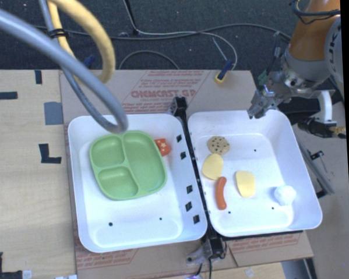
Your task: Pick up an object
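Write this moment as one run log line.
hand: above right bin far edge, nothing held | right bin: cookie, sausage | left bin: green tray

Pincer (258, 109) hangs at the right bin's (297, 147) far rim, away from cookie (218, 144) and sausage (221, 193).

My grey arm with the orange band (323, 32) runs off the right edge. My dark gripper (259, 109) is too small and blurry to read. The small red thing (162, 146) sits half hidden behind the green tray (128, 165).
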`<state>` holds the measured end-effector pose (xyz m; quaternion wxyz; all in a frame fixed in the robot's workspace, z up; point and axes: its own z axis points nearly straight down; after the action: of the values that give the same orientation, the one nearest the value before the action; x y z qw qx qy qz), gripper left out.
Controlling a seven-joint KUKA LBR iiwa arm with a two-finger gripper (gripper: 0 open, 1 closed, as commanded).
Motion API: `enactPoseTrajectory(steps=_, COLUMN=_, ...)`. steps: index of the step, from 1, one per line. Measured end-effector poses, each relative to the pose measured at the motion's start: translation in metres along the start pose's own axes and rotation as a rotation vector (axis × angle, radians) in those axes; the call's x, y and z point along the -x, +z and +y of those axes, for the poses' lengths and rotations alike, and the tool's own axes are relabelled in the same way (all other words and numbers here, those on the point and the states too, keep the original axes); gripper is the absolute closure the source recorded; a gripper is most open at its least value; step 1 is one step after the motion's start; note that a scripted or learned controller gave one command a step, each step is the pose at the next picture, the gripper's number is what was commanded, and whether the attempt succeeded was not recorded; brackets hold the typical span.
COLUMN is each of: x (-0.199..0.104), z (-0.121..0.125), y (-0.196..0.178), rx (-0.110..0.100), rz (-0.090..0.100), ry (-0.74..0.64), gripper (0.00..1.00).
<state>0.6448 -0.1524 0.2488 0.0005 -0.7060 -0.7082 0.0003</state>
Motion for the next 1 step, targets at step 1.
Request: enactPoseTrajectory(steps=1, x=-0.0433, z=-0.0075, y=0.0001, rx=-0.001, rz=0.000, ry=-0.001, gripper=1.00)
